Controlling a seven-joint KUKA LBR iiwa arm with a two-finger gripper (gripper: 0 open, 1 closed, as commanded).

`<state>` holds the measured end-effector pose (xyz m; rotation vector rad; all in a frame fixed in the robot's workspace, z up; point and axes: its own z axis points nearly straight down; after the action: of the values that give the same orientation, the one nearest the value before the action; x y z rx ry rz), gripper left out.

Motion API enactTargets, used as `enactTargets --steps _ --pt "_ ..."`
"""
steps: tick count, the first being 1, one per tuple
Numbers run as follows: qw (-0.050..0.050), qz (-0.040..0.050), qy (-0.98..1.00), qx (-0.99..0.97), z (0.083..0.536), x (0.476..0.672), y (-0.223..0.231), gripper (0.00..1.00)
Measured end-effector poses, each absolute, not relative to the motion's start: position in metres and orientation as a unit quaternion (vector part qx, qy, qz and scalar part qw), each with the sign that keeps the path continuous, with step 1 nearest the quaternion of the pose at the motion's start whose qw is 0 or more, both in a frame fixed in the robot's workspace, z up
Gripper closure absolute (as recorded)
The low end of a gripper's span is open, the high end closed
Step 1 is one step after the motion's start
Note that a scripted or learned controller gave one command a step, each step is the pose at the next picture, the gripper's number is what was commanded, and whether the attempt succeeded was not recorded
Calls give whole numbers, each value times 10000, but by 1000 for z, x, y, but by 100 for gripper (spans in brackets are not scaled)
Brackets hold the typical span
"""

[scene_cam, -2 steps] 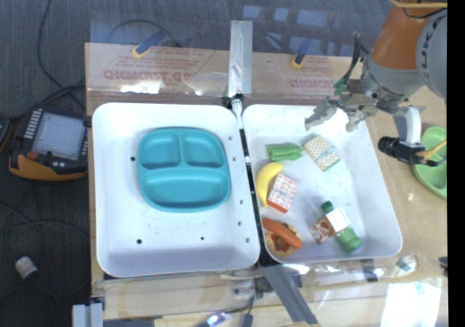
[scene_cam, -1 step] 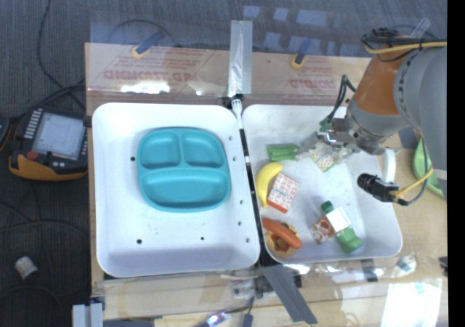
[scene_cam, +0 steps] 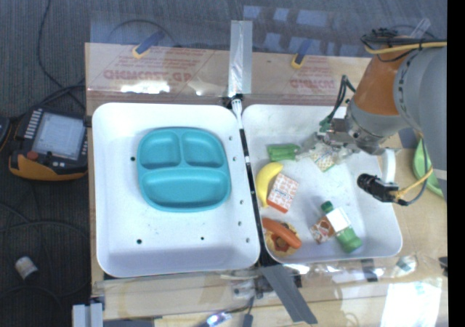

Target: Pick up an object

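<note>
My gripper (scene_cam: 326,150) hangs low over the far middle of the right bin (scene_cam: 378,245), under the orange-banded wrist. A small pale object (scene_cam: 325,163) lies right at its tip; whether it is gripped is unclear. To its left lies a green piece (scene_cam: 282,151). Nearer the front are a yellow banana (scene_cam: 267,177), an orange and white box (scene_cam: 283,192), a green bottle with a white cap (scene_cam: 341,226), a small brown and white item (scene_cam: 320,231), and a red and orange hot dog (scene_cam: 282,235).
The left bin (scene_cam: 116,245) holds a blue divided plate (scene_cam: 184,168). A black cable end (scene_cam: 374,185) hangs off the arm over the right bin's right side. The ridge between the bins (scene_cam: 247,173) runs just left of the banana.
</note>
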<state>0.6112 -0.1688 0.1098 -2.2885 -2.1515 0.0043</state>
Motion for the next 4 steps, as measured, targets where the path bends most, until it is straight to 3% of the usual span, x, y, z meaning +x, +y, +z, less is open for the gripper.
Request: enactTargets --steps 1,2,3,4 --pt "4 6 -6856 -7280 119 612 -168 100" --pt "10 8 -6142 -7891 122 623 -196 100" --pt "24 11 -5071 -8619 130 571 -190 100" --pt "0 18 -4651 -8852 222 553 -188 100"
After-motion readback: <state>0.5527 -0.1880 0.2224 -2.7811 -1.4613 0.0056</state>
